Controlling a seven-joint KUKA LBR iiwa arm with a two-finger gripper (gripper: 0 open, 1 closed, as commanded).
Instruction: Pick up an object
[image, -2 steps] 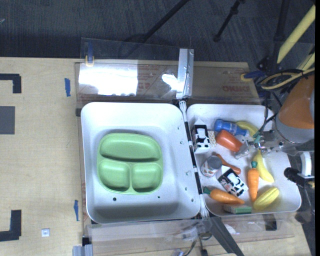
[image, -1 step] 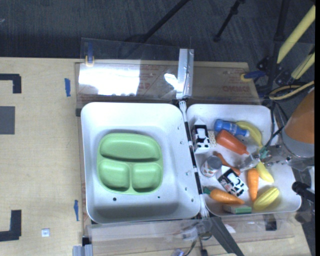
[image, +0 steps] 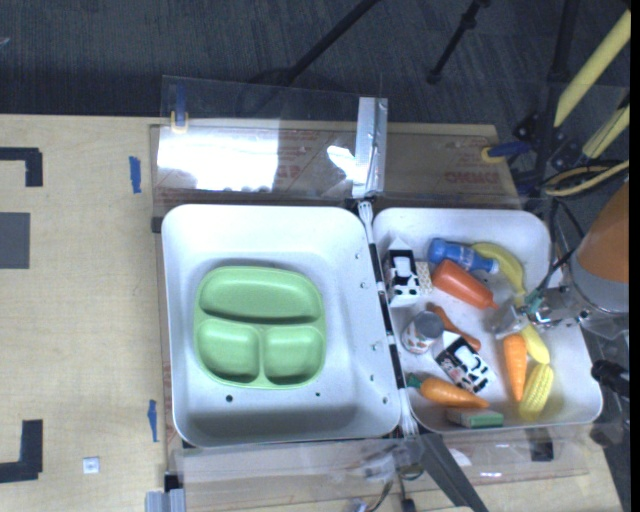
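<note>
The arm is reaching into the right white bin (image: 570, 395) from its right side, its gripper (image: 535, 310) hovering low among toy foods; whether it is spread or pressed together, I cannot tell. An orange plastic carrot (image: 514, 365) is lying just below, crowded by a yellow plastic corn cob (image: 538, 388), so the next move is calling for a clean descent. The green divided plastic tray (image: 262, 322) is sitting in the left white bin (image: 185, 240).

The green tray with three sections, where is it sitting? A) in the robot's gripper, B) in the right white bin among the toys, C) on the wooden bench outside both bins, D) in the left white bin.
D: the green tray lies flat on the floor of the left bin, by itself, while the toy food is piled in the right bin.
</note>
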